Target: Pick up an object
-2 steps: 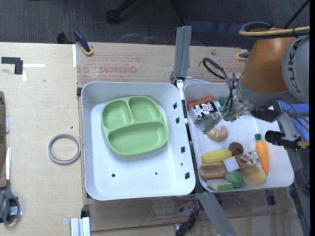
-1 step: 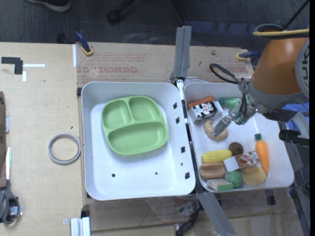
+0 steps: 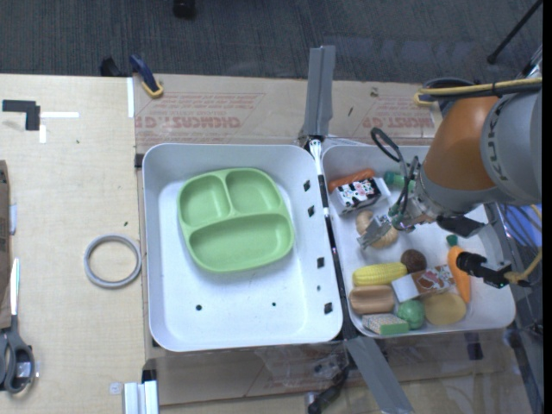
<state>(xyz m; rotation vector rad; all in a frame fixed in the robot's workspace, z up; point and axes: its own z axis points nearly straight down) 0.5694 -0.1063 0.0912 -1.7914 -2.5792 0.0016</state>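
Reaching in from the right, the grey arm (image 3: 483,149) hangs low over the right bin (image 3: 492,322), its gripper (image 3: 377,234) dipping among the toy food. How wide the jaws stand I cannot tell from this angle, nor whether anything sits between them. Right under the tip lies a small tan piece (image 3: 384,238), touching or just beside it. Behind it rests a black-and-white dice-patterned block (image 3: 356,194) with an orange strip along its top. Nearer the front: a yellow corn cob (image 3: 379,274), a hot dog (image 3: 372,299) just below it, a brown ball (image 3: 413,260), a green lump (image 3: 411,314) and an orange carrot (image 3: 460,274). Over in the left bin (image 3: 172,317), a green divided plate (image 3: 236,219) lies flat. A roll of tape (image 3: 112,260) sits on the bench, well apart.
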